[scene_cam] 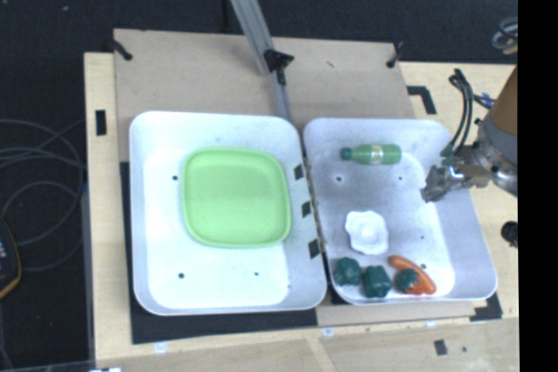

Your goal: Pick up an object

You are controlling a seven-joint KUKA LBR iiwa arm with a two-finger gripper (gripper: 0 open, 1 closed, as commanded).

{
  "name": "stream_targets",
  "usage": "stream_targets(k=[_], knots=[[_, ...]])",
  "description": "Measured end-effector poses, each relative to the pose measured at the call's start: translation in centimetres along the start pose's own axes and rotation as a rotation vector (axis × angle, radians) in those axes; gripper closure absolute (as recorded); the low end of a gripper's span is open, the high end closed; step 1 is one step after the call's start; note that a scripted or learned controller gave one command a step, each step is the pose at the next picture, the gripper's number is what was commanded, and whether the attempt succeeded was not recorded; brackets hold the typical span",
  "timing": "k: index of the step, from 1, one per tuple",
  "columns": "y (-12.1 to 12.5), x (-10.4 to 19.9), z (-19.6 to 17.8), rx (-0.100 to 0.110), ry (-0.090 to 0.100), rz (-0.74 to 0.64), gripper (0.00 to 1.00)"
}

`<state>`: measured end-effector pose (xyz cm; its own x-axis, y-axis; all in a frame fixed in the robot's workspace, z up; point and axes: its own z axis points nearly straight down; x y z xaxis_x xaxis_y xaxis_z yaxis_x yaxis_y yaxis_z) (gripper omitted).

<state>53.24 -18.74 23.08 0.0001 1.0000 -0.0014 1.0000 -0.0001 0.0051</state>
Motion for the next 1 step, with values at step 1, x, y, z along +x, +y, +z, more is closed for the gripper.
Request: stream_targets(k=[1], knots=[[1.44,4.81,0.72,0.005,0.002,-0.003,1.00]])
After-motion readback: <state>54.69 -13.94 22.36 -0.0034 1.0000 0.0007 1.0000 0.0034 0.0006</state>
